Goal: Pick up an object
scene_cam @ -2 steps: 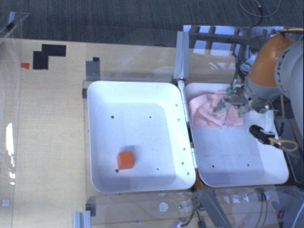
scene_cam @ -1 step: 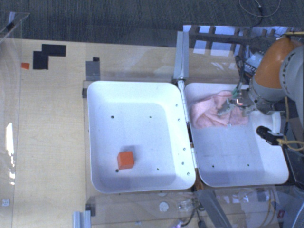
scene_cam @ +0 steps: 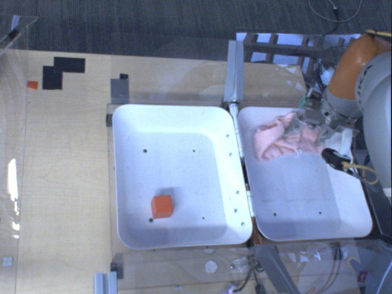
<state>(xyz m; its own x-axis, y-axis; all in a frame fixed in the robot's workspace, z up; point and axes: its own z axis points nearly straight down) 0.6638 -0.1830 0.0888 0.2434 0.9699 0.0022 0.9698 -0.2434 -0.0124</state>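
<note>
A crumpled pink cloth (scene_cam: pixel 277 141) lies at the back of the right bin (scene_cam: pixel 312 219). My gripper (scene_cam: pixel 310 126) is low over the cloth's right end, touching or pressing into its folds, and the arm covers that part of the cloth. An orange cube (scene_cam: pixel 162 206) rests in the front left part of the left bin (scene_cam: pixel 177 133), far from the gripper.
The grey arm with its orange band (scene_cam: pixel 355 66) comes in over the right bin's back right corner. A black cable fitting (scene_cam: pixel 335 158) hangs beside the cloth. A metal divider (scene_cam: pixel 233 78) stands behind the bins. Black and orange markers (scene_cam: pixel 58 72) sit on the bench at far left.
</note>
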